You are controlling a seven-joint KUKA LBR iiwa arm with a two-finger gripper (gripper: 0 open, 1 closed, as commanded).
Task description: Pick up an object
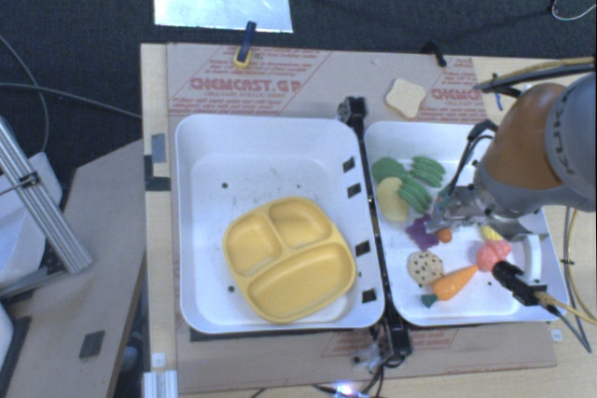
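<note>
Gripper (446, 217) low in the right bin (392, 137), over the purple toy (422, 233) just left of the carrot (454, 281); grip state can't be determined. Yellow tray (289, 258) in left bin (201, 137).

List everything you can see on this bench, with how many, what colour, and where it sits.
shallow plastic bins: 2, white, side by side on the bench
divided plastic tray: 1, yellow, left bin
toy pea pods: 1 cluster, green, right bin, top
leafy toy vegetable: 1, green, left of the pods
toy grapes: 1 bunch, purple, right bin centre
toy cookie: 1, tan with dark spots, right bin, near edge
toy carrot: 1, orange, beside the cookie
toy bread slice: 1, tan, bench behind right bin
tool: 1, grey, over right bin by the grapes
</note>
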